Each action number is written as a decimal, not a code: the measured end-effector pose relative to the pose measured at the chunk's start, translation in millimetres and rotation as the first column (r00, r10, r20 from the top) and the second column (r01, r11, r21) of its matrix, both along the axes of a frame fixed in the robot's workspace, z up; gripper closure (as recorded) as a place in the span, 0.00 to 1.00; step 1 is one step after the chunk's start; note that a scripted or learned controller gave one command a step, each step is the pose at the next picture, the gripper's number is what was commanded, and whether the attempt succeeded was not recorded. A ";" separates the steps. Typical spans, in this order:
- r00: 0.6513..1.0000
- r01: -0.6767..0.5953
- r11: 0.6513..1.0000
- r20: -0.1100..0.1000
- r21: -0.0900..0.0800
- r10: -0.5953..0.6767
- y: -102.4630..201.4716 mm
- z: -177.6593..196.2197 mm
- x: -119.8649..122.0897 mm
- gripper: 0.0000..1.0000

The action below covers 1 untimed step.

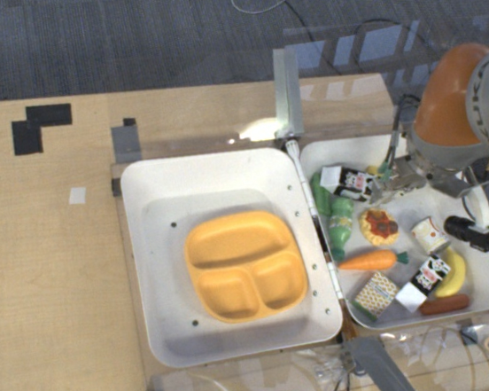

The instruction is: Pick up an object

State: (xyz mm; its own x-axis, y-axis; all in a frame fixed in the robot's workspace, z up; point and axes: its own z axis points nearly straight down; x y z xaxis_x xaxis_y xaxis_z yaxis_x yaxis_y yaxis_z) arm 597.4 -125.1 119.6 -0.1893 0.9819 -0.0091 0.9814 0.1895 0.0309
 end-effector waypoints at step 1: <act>1.000 0.000 1.000 0.000 0.000 0.000 0.3 0.0 0.1 0.00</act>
